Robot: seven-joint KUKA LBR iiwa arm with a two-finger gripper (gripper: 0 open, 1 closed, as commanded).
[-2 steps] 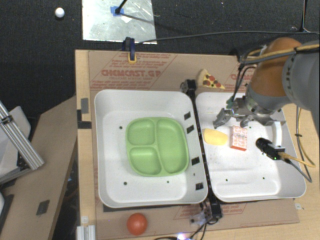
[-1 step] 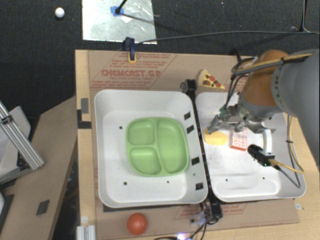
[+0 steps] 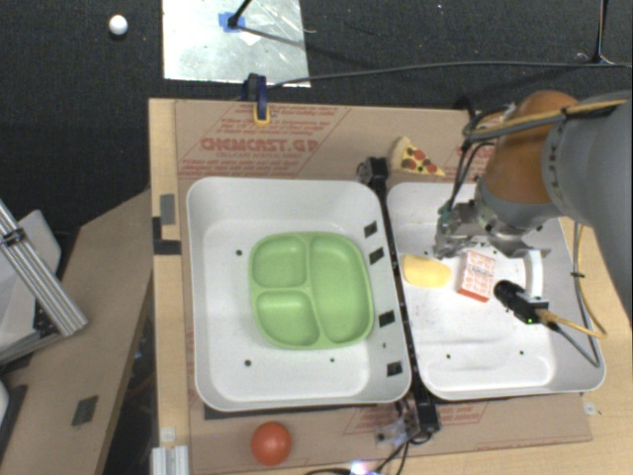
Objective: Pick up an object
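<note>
Two white bins side by side: green divided tray (image 3: pixel 312 290) in the left bin (image 3: pixel 213 226); gripper (image 3: pixel 453 237) over the right bin (image 3: pixel 495 364) near a yellow piece (image 3: pixel 427 272).
</note>
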